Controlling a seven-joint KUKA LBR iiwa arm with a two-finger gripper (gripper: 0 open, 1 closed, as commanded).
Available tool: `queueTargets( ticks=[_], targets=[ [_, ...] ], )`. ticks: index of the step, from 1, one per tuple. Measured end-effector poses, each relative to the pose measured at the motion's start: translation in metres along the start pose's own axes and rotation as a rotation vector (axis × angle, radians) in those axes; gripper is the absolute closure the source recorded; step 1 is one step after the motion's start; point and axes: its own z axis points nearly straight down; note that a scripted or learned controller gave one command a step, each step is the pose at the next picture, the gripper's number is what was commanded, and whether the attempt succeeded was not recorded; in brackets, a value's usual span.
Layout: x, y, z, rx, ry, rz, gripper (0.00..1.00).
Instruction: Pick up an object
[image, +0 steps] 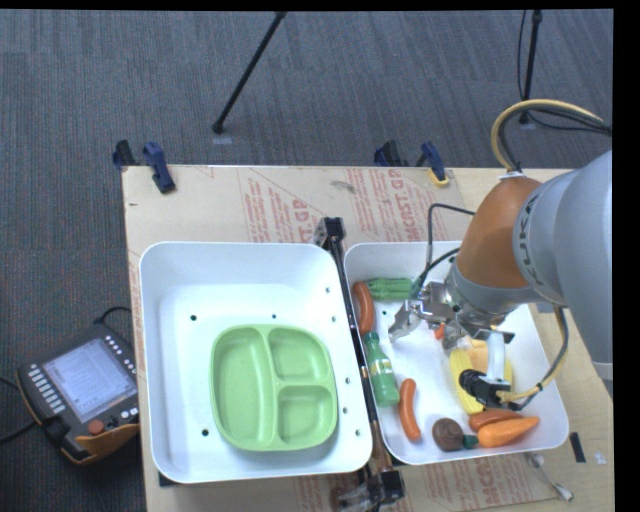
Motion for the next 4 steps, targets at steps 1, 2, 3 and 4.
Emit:
queueTargets(
  ticks=[1,2,3,4],
  targets=[
    [-0.098,0.013,-0.002,-0.005,0.000,-0.390,0.00],
    [-0.071,0.083,-0.024,-0.004,-0.002,-0.259,0.00],
    [-0.094,0.093,-0.010,-0.018,0.004,-0.370,0.00],
    [-0.095,0.094,-0.011,-0.026,-0.007,-0.635,0.00]
  ],
)
